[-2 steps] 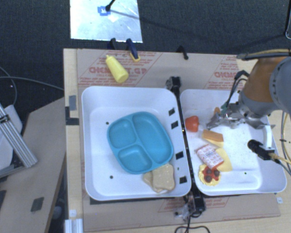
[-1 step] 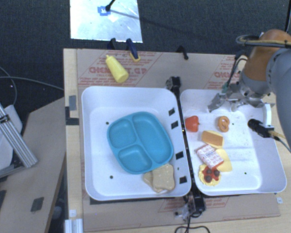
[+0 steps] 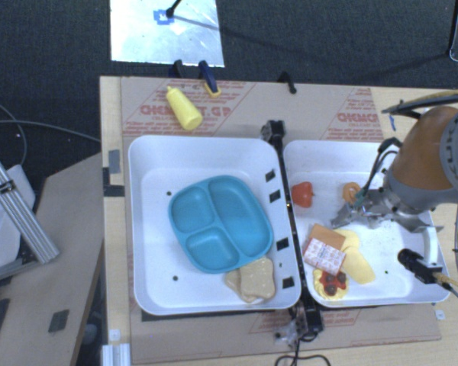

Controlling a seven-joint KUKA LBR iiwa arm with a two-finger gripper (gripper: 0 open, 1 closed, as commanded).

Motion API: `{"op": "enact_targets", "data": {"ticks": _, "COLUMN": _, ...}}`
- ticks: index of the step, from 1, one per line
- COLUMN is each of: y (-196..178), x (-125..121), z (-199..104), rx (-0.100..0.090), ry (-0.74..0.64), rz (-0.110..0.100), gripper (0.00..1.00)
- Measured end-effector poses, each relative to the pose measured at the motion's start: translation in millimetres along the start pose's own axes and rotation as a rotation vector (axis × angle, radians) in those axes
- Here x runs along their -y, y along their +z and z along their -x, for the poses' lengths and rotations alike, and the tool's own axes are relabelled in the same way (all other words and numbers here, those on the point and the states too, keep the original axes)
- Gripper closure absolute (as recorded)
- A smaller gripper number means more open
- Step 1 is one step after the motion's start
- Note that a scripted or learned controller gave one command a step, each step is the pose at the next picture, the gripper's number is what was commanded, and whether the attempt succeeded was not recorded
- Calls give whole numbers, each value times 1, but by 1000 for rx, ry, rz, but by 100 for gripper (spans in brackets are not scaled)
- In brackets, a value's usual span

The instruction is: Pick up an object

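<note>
Over the right bin (image 3: pixel 366 155), your gripper (image 3: pixel 351 213), finger state indiscernible, risks nudging the orange ring (image 3: pixel 352 192) aside.

A robot lab: a cardboard-topped table (image 3: pixel 305 101) with white bins (image 3: pixel 149 158), loose cables (image 3: pixel 30 128), aluminium framing (image 3: pixel 15 212), dark carpet (image 3: pixel 46 36).

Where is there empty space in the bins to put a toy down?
Left bin: bare floor along the top wall, above the blue tray. Right bin: bare strip above the red toy. Crowded: right bin's bottom, around the yellow pieces and gripper.
</note>
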State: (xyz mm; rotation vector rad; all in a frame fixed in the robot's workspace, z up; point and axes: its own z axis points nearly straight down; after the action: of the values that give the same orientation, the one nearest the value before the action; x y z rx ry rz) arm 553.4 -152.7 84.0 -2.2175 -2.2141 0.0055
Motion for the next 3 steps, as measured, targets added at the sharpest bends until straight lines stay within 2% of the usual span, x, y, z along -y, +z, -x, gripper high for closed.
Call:
{"op": "enact_targets", "data": {"ticks": 1, "y": 1, "x": 70, "z": -3, "rx": 2, "ry": 1, "rz": 4, "gripper": 0}}
{"op": "enact_targets", "data": {"ticks": 2, "y": 0, "x": 67, "z": 58, "rx": 7, "ry": 2, "rz": 11, "gripper": 0}}
{"op": "enact_targets", "data": {"ticks": 3, "y": -2, "x": -34, "z": 52, "rx": 7, "ry": -11, "rz": 19, "gripper": 0}}
